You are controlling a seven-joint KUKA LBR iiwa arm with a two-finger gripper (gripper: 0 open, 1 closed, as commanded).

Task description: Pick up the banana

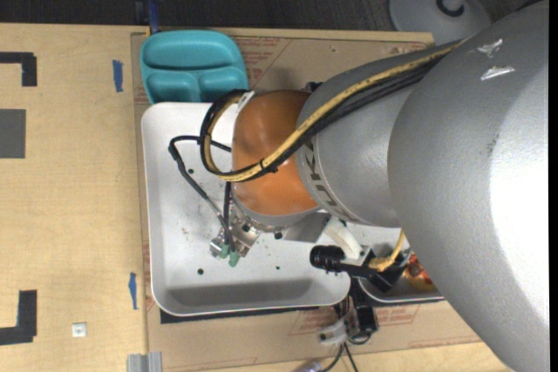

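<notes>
My gripper (227,251) hangs low over the left white bin (166,187), near the bin's front middle, its green-tipped end just above the bare floor. Nothing is visible held at its tip. The orange wrist band (266,157) and the thick grey arm (436,170) cover the bin's right half and nearly all of the right bin. A small patch of orange and yellow (417,273) peeks out at the arm's edge over the right bin; I cannot tell what it is.
A teal plastic tray (192,65) lies against the left bin's far rim. Black and yellow cables (187,165) loop off the wrist over the bin. A sliver of the right bin's front rim (397,298) shows under the arm. The cardboard bench (70,187) spreads to the left.
</notes>
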